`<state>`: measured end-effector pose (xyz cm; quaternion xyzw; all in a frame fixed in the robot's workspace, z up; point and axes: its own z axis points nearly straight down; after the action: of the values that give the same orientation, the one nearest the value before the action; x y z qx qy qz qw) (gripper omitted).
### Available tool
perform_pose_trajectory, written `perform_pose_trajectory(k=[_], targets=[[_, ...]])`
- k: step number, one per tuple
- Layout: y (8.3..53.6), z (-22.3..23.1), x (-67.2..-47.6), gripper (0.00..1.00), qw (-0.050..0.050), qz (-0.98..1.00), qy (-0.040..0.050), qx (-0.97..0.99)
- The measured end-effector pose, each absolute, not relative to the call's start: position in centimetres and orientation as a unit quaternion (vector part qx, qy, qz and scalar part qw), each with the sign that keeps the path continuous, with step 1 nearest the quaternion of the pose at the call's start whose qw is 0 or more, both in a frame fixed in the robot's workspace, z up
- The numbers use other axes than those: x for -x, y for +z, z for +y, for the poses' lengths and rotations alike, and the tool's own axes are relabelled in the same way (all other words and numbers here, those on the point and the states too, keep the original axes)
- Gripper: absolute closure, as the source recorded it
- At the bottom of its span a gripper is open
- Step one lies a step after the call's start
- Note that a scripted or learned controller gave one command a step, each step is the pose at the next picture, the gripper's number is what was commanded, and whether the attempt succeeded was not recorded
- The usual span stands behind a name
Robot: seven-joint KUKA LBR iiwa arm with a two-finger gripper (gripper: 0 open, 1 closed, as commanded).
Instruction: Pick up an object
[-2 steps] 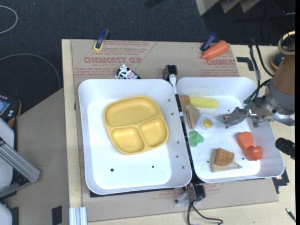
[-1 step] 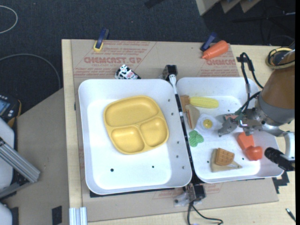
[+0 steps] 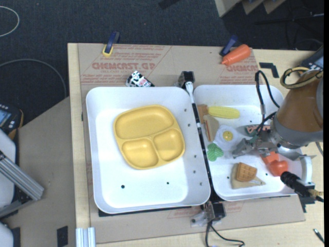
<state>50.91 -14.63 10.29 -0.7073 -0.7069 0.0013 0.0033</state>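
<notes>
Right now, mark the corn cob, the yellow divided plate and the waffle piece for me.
corn cob (image 3: 224, 112), camera view, middle of the cob.
yellow divided plate (image 3: 120, 122), camera view, bare floor of its large compartment.
waffle piece (image 3: 245, 173), camera view, centre of its gridded face.

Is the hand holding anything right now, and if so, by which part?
Cannot tell. The hand is low in the right bin, between the fried egg and an orange toy, with nothing visibly gripped.
</notes>
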Motion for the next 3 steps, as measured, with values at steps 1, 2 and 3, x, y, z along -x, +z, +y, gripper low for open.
perform_pose_trajectory(k=[1, 2, 3], targets=[[8.4, -14.5, -50.9, 0.0, 0.002, -0.707, 0.0, 0.707], [9.6, -14.6, -51.0, 1.0, -0.001, -0.706, -0.0005, 0.708], [15.7, -14.9, -51.7, 1.0, -0.004, -0.707, -0.0015, 0.707]])
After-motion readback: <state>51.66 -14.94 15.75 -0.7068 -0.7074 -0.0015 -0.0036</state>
